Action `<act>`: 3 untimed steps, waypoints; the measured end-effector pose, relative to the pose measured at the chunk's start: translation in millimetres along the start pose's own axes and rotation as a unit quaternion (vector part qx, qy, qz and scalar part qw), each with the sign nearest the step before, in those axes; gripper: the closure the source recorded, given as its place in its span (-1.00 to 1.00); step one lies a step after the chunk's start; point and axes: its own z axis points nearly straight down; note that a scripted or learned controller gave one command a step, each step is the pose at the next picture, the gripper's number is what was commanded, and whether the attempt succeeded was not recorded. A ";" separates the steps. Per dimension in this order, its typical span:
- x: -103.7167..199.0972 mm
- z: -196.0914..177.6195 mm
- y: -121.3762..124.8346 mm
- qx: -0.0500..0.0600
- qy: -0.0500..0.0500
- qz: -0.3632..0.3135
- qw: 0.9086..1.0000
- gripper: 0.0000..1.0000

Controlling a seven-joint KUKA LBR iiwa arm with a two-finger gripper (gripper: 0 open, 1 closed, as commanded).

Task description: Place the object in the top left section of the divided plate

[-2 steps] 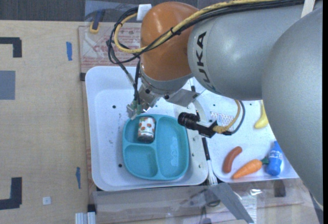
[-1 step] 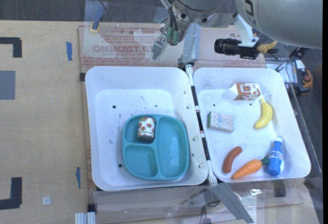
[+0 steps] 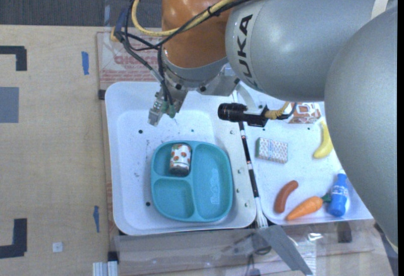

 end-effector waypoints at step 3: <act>-59.1 -87.6 5.2 -0.002 -0.003 -0.487 0.873 1.00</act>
